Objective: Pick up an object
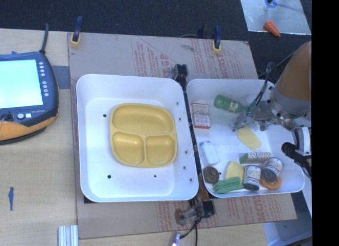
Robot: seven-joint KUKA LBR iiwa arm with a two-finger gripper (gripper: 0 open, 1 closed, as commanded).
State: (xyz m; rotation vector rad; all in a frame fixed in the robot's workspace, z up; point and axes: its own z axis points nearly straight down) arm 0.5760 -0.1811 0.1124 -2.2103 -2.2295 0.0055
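Green toy (226, 185) at right bin (296, 189) front edge; gripper (253, 117) above yellow piece (249, 138), finger state unclear.

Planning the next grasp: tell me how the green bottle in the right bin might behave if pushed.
The green bottle lies on its side, so it probably rolls when nudged. It looks like smooth plastic, likely light and slippery. The hand is close beside it.

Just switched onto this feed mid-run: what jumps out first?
The big yellow divided plate sits alone in the middle of the left bin. The right bin is crowded with small things: a green bottle at the top, cans and a green toy along the bottom edge. The arm's hand hangs over that bin, just above a pale yellow piece.
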